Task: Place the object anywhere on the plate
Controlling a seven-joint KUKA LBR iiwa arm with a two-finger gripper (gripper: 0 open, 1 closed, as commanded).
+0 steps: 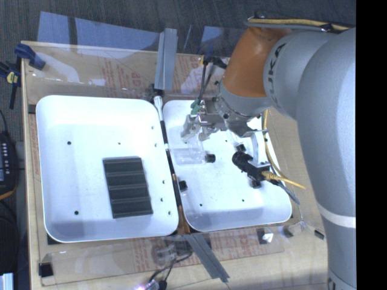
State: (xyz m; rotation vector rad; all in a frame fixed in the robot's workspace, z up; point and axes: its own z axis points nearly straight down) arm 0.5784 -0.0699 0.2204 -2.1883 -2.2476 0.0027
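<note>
Currently the placement is not done. The plate [127, 187], a dark ridged slab, lies in the left bin [45, 162], and nothing rests on it.

The likely object is a clear piece [192, 154]. It lies in the right bin [275, 213], to the right of the plate and a little farther back. It is faint against the white floor, so its outline cannot be traced exactly. Two small black bits lie in the same bin: one [210, 157] farther from the plate than the clear piece, and one [182, 186] nearest the plate. Treating the clear piece as the object is a judgement, not a certainty.

The pincer [196, 132] hangs to the right of the plate, over the back edge of the clear piece. Whether it is open or closed cannot be told, and no item is seen in its grip.

Stage, as judged: at or before the grasp. Steps left:
1. Secure the clear piece.
2. Lift it out of the right bin.
3. Carry it left to the plate.
4. Set it down and release.
</note>
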